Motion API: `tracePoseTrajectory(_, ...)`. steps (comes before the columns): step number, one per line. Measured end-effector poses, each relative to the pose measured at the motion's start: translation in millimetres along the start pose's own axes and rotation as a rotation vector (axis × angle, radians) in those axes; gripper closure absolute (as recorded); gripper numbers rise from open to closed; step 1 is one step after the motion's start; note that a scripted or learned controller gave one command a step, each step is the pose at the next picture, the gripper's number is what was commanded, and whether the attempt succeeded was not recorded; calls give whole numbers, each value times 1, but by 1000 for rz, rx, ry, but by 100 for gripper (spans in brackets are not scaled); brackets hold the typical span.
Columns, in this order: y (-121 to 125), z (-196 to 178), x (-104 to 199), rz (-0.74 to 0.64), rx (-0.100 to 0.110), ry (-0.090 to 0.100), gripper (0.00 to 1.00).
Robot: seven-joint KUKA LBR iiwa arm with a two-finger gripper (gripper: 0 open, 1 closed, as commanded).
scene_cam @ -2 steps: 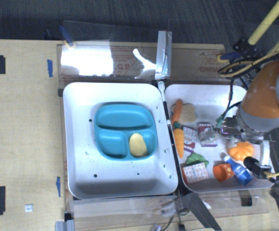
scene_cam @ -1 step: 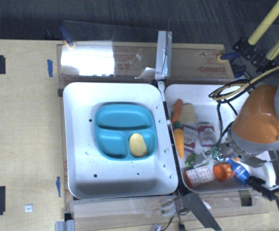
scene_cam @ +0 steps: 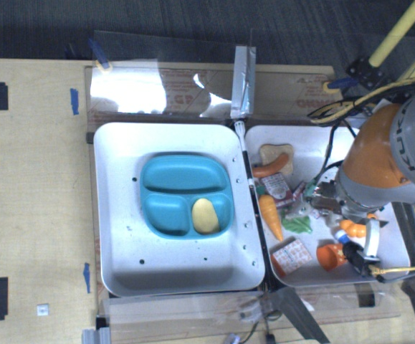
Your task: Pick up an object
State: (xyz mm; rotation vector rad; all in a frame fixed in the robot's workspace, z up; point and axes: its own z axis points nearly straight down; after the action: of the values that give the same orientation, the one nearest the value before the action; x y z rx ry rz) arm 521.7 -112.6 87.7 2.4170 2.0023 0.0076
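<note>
gripper [scene_cam: 309, 201] low over middle of right bin [scene_cam: 313, 136], finger state cannot be told amid clutter. carrot [scene_cam: 270, 218] just beside it toward bin's left wall, long axis roughly along that wall; likeliest pick target.

White bins [scene_cam: 114, 192]; blue compartment tray [scene_cam: 185, 192] with pale yellow egg-shaped item [scene_cam: 205, 215]. Orange carrot [scene_cam: 270, 216], green leafy piece [scene_cam: 298, 224], red sausage [scene_cam: 272, 167], tan bread slice [scene_cam: 275, 153], red-and-white patterned packets [scene_cam: 291, 253]. Grey arm, orange band [scene_cam: 379, 156].
</note>
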Motion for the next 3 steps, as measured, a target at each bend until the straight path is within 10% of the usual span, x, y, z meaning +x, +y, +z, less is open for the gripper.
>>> tracePoseTrajectory(1,2,-9,-1,2,-3,0,100)
tracePoseTrajectory(2,1,-8,-1,2,-2,0,0)
tracePoseTrajectory(3,44,1,28,45,1,-3,0)
